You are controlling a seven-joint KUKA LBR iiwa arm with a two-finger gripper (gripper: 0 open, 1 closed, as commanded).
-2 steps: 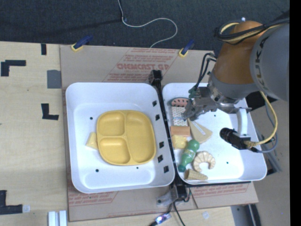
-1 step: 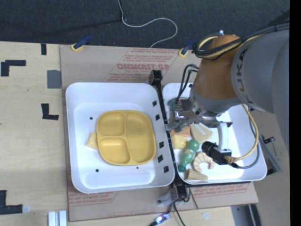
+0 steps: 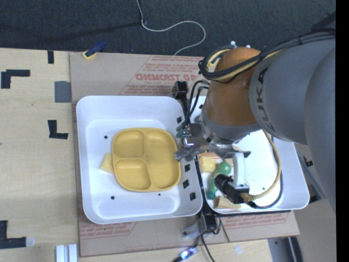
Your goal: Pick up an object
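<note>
Objects for picking lie in the right bin (image 3: 292,192), a yellow block (image 3: 208,163) and a green ball (image 3: 223,168) close together near its left wall, mostly covered by the arm (image 3: 272,97), which I judge is placed low over them to reach for one. Gripper (image 3: 218,165) seems to be just at these two pieces, but the wrist hides it, so I cannot tell how far it is open or whether it has anything. Further out, the left bin (image 3: 90,146) holds a yellow tray (image 3: 146,160) with four compartments, lying flat and well apart from the reach.
</note>
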